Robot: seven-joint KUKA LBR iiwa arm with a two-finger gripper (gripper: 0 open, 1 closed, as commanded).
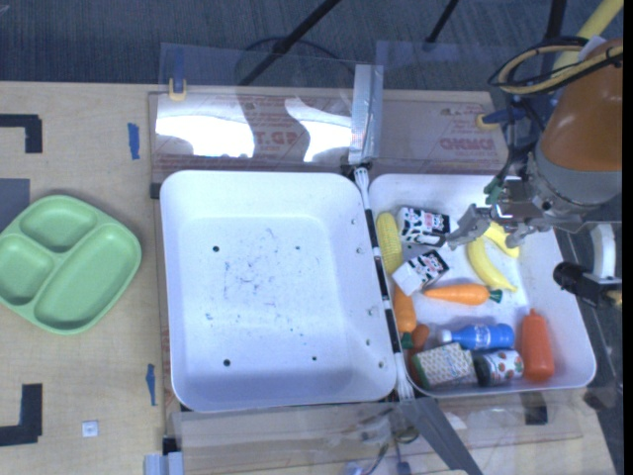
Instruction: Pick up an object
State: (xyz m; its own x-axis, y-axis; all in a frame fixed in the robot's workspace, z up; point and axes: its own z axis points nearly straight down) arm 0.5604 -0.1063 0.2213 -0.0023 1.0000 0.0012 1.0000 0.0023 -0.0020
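The right bin (579,295) holds several toy items: a corn cob (389,242), two cow-patterned cartons (423,224) (420,268), a carrot (457,293), a banana (492,265), a blue-capped bottle (480,337), an orange bottle (536,344), a can (500,366) and a speckled box (443,364). My gripper (492,230) hangs over the upper part of that bin, just above the banana's top end. It is open, its fingers (464,229) spread to either side, with nothing between them.
The left bin (267,275) lies beside the right one, divided from it by a shared rim. A green sectioned plate (64,262) rests on the bench at the far left. Clear plastic walls stand behind both bins.
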